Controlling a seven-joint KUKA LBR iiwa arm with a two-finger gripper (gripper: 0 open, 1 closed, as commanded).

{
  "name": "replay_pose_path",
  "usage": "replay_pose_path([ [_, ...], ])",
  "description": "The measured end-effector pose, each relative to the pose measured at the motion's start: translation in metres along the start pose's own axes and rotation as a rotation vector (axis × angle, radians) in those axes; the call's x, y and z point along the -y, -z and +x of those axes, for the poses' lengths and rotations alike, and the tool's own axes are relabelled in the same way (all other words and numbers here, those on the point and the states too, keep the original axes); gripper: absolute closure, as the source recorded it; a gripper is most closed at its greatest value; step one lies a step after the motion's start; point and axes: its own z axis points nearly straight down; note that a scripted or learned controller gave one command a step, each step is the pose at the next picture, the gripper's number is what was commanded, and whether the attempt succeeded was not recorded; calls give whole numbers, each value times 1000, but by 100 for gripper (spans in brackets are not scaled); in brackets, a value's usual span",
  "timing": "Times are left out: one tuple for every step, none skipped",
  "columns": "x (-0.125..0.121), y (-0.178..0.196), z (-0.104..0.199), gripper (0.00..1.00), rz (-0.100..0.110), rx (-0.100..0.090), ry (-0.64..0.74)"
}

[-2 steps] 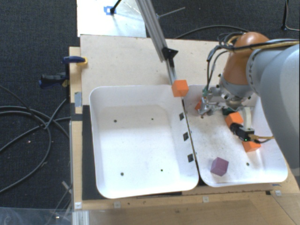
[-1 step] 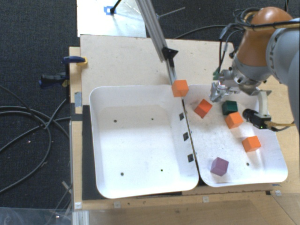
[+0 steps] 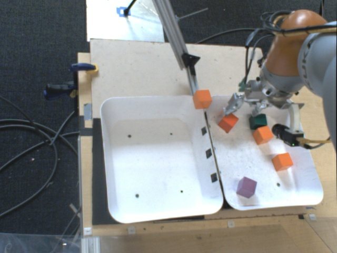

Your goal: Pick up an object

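We are looking down on the arm (image 3: pixel 303 46) reaching in from the right, its orange band bulging at the upper right and the wrist bending down and leftward over the right bin (image 3: pixel 295 194); the gripper (image 3: pixel 246 105) is hanging just above the bin's far end, its two fingers (image 3: pixel 232 105) spreading apart with nothing between them, so the hand is released. One metal finger is slanting down to the left, its tip sitting just beside the red-orange cube (image 3: pixel 228 123); that cube is lying tilted, a corner pointing toward the bin divider, and being a cube it is showing us no long axis. A dark green block (image 3: pixel 258 122) is lying just beneath the gripper's other side, touching an orange cube (image 3: pixel 263 135); a further orange cube (image 3: pixel 283 161) is resting nearer the right rim, and a purple cube (image 3: pixel 246 187) is sitting near the front. Another orange cube (image 3: pixel 202 99) is perching on the rim between the bins; the left bin (image 3: pixel 121 157) is lying alongside.
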Motion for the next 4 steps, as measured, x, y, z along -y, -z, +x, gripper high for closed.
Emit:
replay_pose_path([
  [3,-117,-13,0,8,-1,-5],
  [-23,-111,-12,0,-3,-1,0],
  [-23,-101,-13,100,-1,0,3],
  [-50,-7,45,100,-9,-3,5],
])
